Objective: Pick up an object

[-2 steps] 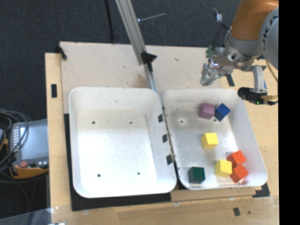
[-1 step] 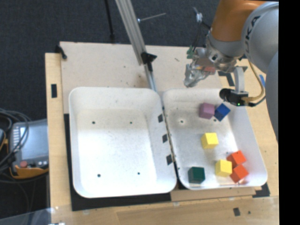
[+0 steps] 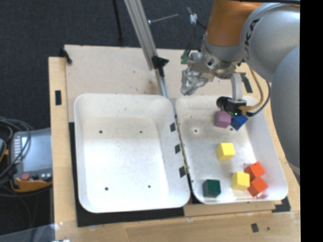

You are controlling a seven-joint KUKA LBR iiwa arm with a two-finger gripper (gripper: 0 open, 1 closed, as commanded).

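Above the far rim of the right bin (image 3: 267, 135), the gripper (image 3: 193, 84) hangs from a grey arm with an orange band, raised clear of the bin floor. Whether its fingers are apart or together cannot be told from this slanted overhead view, and nothing is visible between them.

All the candidate objects lie inside the right bin. Nearest its far rim sit a purple block (image 3: 222, 119) and a blue block (image 3: 238, 122), touching each other. Toward the bin's middle is a yellow block (image 3: 226, 150). Along its near rim are a green block (image 3: 211, 187), a second yellow block (image 3: 240, 180), and two orange blocks (image 3: 256, 170) close together. Beside the right bin lies the left bin (image 3: 86, 185).

Judging by this, no object has been picked up yet. The choosing, descent, grasp and lift all appear to remain.
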